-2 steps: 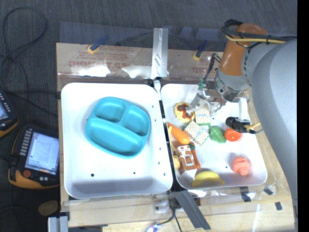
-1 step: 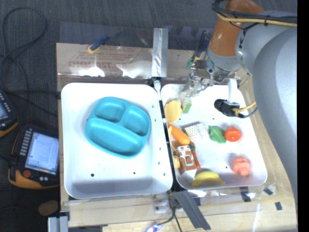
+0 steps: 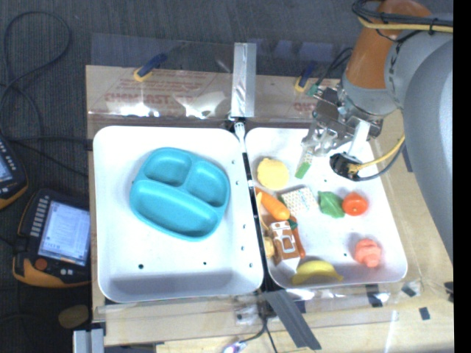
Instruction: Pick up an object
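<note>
My gripper [image 3: 318, 143] hangs over the back of the right bin [image 3: 390, 234], under the orange-banded wrist. Just below its tip is a small green piece [image 3: 303, 170]; I cannot tell whether it is held or lies on the bin floor. The right bin also holds a yellow round fruit [image 3: 272, 173], a carrot [image 3: 275, 207], a dotted white card [image 3: 299, 198], a green pepper [image 3: 331, 204], a red tomato [image 3: 355, 204], a pink lump [image 3: 368, 251], a banana [image 3: 315, 272] and a brown box [image 3: 285, 242].
The left bin [image 3: 110, 271] holds a blue divided plate [image 3: 179, 192]. A metal divider post [image 3: 243, 79] stands behind the seam between the bins. A yellow cable [image 3: 383, 166] loops beside the gripper. A tablet pendant [image 3: 51, 234] lies left of the bench.
</note>
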Tool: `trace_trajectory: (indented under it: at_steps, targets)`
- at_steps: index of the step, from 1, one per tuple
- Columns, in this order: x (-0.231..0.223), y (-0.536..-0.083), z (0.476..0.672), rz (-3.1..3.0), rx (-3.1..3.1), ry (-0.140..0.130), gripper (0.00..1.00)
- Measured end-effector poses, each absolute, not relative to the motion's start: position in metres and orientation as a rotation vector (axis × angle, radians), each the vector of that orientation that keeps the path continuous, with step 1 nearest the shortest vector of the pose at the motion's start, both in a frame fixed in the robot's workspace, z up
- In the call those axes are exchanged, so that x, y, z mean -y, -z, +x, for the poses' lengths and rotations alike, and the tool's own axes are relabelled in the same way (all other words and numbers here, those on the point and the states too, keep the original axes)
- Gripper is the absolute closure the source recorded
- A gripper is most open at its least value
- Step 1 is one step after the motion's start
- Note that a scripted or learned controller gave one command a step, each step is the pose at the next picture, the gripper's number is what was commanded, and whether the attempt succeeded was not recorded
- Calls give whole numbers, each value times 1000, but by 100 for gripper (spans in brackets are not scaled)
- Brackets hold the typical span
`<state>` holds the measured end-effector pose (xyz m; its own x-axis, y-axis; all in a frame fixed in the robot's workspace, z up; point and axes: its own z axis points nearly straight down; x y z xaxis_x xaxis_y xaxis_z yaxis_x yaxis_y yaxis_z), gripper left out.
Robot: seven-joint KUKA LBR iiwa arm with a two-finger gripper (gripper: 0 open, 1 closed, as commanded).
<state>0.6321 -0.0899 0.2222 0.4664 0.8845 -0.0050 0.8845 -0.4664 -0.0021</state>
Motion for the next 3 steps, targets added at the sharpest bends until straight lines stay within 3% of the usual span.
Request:
trace_trajectory:
  at_steps: [1,2,3]
  targets:
    - [90,-230,632,2689,-1624,16,100]
    - [114,-286,587,2365,-2068,6,100]
    - [110,-327,579,2261,-2178,5,100]
